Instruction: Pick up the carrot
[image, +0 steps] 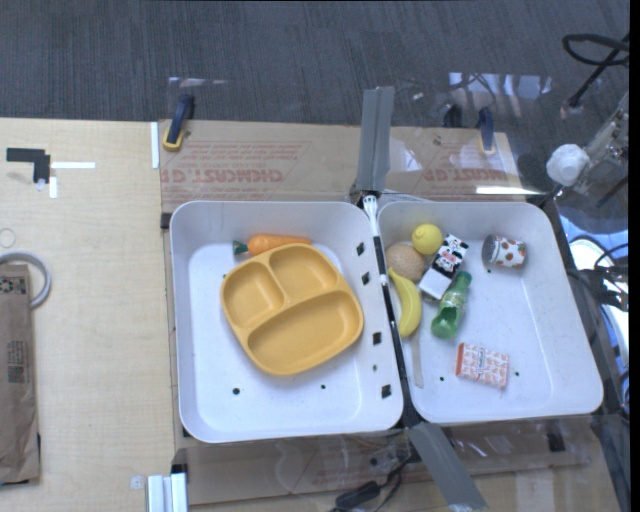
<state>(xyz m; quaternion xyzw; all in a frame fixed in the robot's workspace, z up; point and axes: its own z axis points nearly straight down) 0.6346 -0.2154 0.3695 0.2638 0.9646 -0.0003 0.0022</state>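
The arm's end (590, 160) sits at the far right edge of the bench, beyond the right bin (560, 330); whether its fingers are open or closed cannot be told, and nothing is seen held. The carrot (275, 242) lies in the left bin (200, 330), touching the far rim of the yellow divided plate (290, 310), green top pointing left. The right bin carries a banana (406, 302), lemon (427, 238) and green bottle (450, 306). By these signs 0 of the task is done: approach, descent, grasp and lift all remain.
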